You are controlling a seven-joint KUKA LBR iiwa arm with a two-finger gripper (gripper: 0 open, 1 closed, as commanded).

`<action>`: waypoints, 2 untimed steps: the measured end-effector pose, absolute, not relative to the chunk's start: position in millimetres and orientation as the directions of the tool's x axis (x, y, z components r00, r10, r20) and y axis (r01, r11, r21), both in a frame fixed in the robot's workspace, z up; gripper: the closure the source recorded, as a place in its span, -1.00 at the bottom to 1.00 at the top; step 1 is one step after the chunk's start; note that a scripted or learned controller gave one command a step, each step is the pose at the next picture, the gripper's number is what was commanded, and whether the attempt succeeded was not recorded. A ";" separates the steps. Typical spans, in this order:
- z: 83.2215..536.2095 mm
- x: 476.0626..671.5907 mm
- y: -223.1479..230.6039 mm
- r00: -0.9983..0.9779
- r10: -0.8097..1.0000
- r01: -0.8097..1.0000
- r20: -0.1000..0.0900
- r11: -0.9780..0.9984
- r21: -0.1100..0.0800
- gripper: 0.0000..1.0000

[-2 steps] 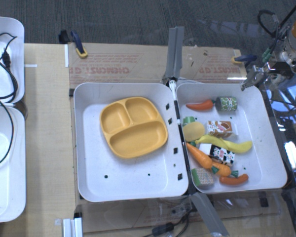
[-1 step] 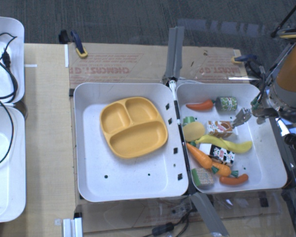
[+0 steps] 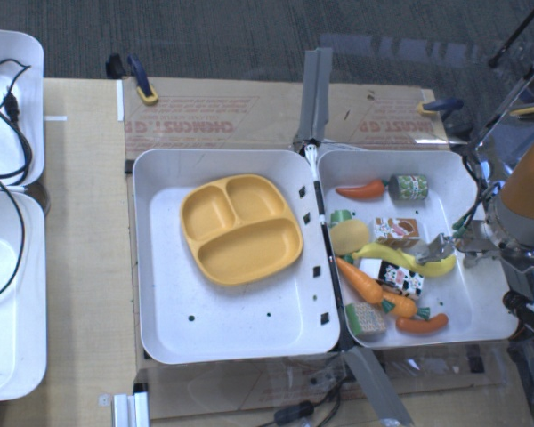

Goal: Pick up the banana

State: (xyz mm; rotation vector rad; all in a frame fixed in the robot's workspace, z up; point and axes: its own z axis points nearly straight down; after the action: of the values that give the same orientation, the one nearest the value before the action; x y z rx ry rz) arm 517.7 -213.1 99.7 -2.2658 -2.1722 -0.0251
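Banana (image 3: 400, 258) lies in the right bin (image 3: 454, 314), the arm's hand (image 3: 438, 249) at its tip, grip unclear.

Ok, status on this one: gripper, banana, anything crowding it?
Gripper low in the right bin, at the banana's right end. Banana lying flat, no grasp visible. Crowded: snack box above, carrot and cow-print carton against it below.
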 end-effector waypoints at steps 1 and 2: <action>110.2 520.0 -217.6 0.046 0.999 0.999 0.002 -0.046 0.019 1.00; 109.0 520.4 -212.6 0.040 0.999 0.999 0.010 -0.040 0.014 -1.00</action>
State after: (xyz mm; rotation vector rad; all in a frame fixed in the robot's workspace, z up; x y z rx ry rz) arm 520.4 -212.6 109.0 -2.2681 -2.1789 -0.0266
